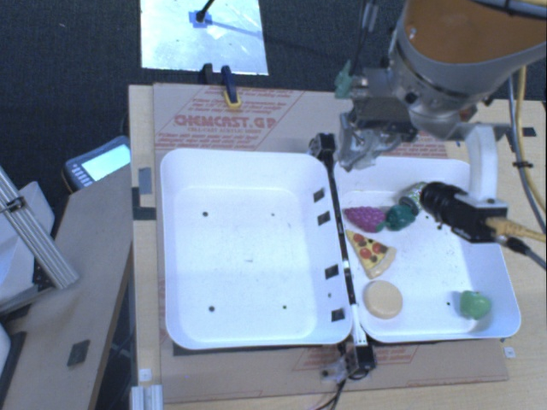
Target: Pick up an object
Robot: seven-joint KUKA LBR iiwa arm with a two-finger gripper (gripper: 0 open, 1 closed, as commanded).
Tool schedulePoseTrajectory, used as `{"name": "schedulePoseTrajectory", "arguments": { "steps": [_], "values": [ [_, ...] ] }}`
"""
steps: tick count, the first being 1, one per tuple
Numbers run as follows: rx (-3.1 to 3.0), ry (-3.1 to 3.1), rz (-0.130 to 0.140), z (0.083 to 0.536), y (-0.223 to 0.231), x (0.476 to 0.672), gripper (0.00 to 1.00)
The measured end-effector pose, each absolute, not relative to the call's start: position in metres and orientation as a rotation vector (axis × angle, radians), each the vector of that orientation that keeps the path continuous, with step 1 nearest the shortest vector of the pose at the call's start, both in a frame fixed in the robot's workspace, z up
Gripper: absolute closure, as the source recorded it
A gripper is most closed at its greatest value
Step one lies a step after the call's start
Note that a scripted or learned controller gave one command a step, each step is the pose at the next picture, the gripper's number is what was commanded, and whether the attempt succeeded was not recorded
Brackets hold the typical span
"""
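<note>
While you scan from the left, you meet a grey side table (81,229) with a small blue-screened device (98,164) at its far corner. Beyond it, a shiny metal sheet (203,22) lies on the dark floor. Next comes the brown cardboard sheet (229,116) under the bins; its red print reads "CHEMCAST", followed by letters that look like "GP", and the finer lines below are too small to read. A blue and yellow clamp (229,88) grips its far edge.

You then reach the left bin (244,246), white with a few dark specks on its floor. Black clips run down the seam where it meets the right bin (496,310).

Inside the right bin you see a purple bunch of grapes (366,218) touching a teal round object (400,217), a pizza slice toy (371,253) just below them, a tan round disc (383,299) nearer the front, and a green ball (473,303) near the front right corner.

Above the right bin's far left corner hangs the gripper (359,152); you cannot tell how its fingers stand, and nothing shows between them. A black cylindrical attachment (457,209) juts over the bin at the right.
</note>
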State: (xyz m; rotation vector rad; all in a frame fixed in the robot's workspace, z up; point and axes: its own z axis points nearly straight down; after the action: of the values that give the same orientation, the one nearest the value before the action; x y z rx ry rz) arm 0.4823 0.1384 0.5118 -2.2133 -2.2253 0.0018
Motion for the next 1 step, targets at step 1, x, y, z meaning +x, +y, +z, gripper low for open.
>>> {"name": "schedulePoseTrajectory", "arguments": {
  "steps": [1],
  "values": [
    [-2.207, -2.235, -0.009, 0.5362, 0.2287, 0.4854, 1.0]
  ]
}}
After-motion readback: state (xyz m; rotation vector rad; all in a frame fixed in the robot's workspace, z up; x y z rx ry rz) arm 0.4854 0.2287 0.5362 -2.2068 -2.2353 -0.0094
